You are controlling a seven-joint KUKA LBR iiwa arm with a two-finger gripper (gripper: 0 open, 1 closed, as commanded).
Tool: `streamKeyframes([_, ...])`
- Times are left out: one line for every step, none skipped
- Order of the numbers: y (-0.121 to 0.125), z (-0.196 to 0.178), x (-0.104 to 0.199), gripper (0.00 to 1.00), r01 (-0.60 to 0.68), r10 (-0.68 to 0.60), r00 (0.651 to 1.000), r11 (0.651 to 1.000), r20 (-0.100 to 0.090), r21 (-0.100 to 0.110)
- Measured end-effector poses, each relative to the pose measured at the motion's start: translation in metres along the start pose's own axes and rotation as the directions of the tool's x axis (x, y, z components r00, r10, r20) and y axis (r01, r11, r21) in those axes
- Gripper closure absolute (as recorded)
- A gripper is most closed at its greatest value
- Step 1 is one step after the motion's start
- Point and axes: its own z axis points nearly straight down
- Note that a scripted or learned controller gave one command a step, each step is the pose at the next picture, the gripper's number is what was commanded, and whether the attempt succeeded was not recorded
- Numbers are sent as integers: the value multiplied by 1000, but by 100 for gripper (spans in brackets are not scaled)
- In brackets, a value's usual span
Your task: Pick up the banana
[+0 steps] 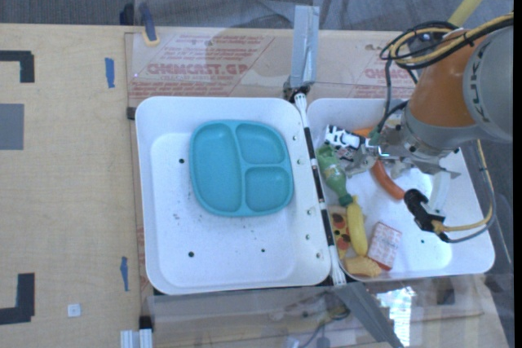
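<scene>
Gripper of the grey arm is low inside the right bin, near its upper left part, and I cannot tell how it is set, because the metal parts there are small and mixed with the objects around them.

Seen from the camera above, the bench is a light wooden board with some blue tape marks and black corner marks on the left. Behind it the floor is a dark grey carpet with a cable on it. A clear plastic sheet with red printed letters lies behind the two bins. The left bin holds a teal plate with three compartments, lying flat near the middle. In the right bin the banana lies along the left wall, in the lower half, with its long side pointing towards the upper and lower edges of the view. Above it is a green object, and higher a black and white toy. An orange carrot-like piece lies beside the gripper. A small red and white packet is just right of the banana, and yellow and orange pieces lie below it.

The arm comes from the right, its orange band is above the bin, and the wrist points down and left. A black cable with yellow wire hangs under it. The banana is apart from the gripper, lower in the bin.
</scene>
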Motion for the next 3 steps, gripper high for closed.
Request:
streamKeyframes([-56,26,-8,0,-228,228,974,974,-3,-14])
streamKeyframes([-94,-68,55,0,-252,252,968,968,0,0])
streamKeyframes([-104,-68,55,0,-263,263,965,965,0,3])
